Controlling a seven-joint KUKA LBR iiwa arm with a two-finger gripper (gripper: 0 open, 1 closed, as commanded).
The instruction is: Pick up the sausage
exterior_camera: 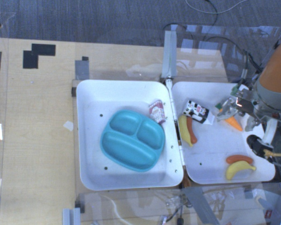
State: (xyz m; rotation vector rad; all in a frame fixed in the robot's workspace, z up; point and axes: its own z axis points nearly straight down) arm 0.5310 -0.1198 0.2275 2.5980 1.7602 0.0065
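Observation:
Two reddish-orange sausages lie in the right bin (210, 170). One sausage (191, 131) rests near the bin's left wall, against a yellow banana (183, 132). The other sausage (239, 159) sits at the front right, just above a second banana (240, 170). My gripper (230, 108) hangs over the back right of this bin, right above an orange carrot (233, 123). It is well clear of both sausages, and I see nothing held in it.
A black-and-white carton (196, 111) lies between the left sausage and the gripper. The left bin (91, 163) holds a blue divided plate (132, 139) and a small red-and-white packet (157, 111). A metal post (169, 55) stands behind the bins.

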